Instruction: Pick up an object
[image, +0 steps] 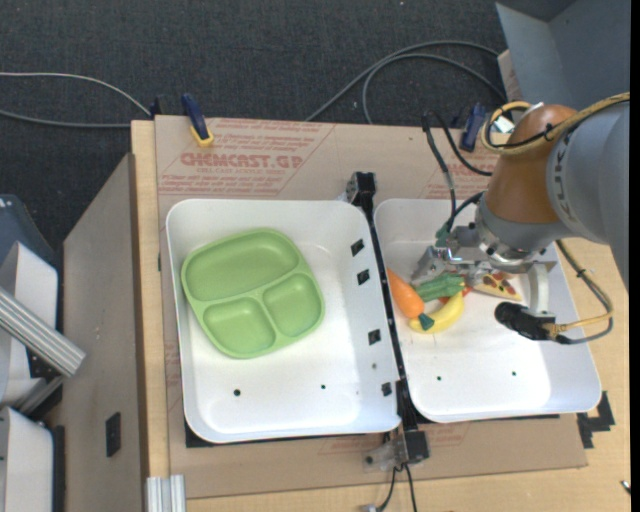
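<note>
Because the task asks only for some object to be lifted, the arm (560, 170) reaches in from the right and hangs low over the right bin (520, 385), where the small things lie in a cluster. That cluster sits at the bin's left side, near the black divider (378, 290) between the two bins: an orange carrot (404, 296), a green piece (438, 288) lying across it, and a yellow banana (446, 315) just below, all touching or nearly so. The gripper (452, 262) stands right above the green piece, its metal end just beside the pile, which suits a grasp from above on whatever lies uppermost. Whether the jaws are apart or together I cannot tell (the wrist and its fittings hide them from this slant), and nothing visibly sits between them. A reddish patterned thing (497, 285) lies partly under the wrist, too hidden to name. The left bin (290, 400) carries a green divided plate (252, 292), well apart from the arm. Both bins rest on a cardboard-covered worktop (260, 150). My judgement: the crowding could make a clean single pick awkward, since neighbours may shift.
</note>
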